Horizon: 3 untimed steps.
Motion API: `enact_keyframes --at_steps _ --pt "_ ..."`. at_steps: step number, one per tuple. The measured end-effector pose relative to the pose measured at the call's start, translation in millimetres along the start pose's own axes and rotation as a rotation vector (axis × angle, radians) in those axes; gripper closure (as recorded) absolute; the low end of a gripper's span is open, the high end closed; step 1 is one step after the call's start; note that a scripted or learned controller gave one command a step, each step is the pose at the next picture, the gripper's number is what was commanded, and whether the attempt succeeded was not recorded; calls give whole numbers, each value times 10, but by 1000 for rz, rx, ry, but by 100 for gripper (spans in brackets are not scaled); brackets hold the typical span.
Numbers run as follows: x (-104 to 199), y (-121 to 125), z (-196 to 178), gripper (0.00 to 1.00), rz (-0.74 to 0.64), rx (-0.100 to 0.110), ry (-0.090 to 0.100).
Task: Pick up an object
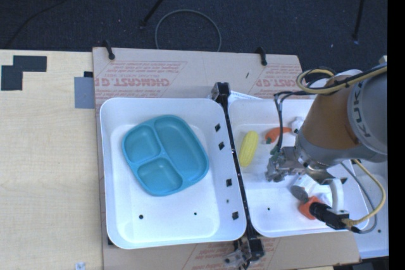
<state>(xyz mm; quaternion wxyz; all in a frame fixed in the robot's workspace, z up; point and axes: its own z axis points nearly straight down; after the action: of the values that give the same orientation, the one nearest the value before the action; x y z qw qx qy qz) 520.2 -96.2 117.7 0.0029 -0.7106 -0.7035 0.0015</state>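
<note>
Robotics lab, grey arm (354, 123) over two white bins (120, 136), cables (187, 25) across dark floor

Teal plate (165, 154), yellow corn (249, 148), white bins (120, 212).

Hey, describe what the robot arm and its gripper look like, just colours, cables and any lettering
The arm is a thick rounded grey body with a broad orange band above the wrist and dark KUKA lettering on the grey part. Yellow and black cables loop around it. The gripper is a small grey metal assembly at its end.
</note>
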Motion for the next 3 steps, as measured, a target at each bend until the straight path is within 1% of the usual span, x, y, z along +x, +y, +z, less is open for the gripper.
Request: enact_keyframes --at_steps 1,2,3 --pt "81 -55 -538 100 -11 -6 -1" --pt "91 -9 -1158 100 -10 -9 -2" --pt "76 -7 -1295 100 -10 -5 -2"
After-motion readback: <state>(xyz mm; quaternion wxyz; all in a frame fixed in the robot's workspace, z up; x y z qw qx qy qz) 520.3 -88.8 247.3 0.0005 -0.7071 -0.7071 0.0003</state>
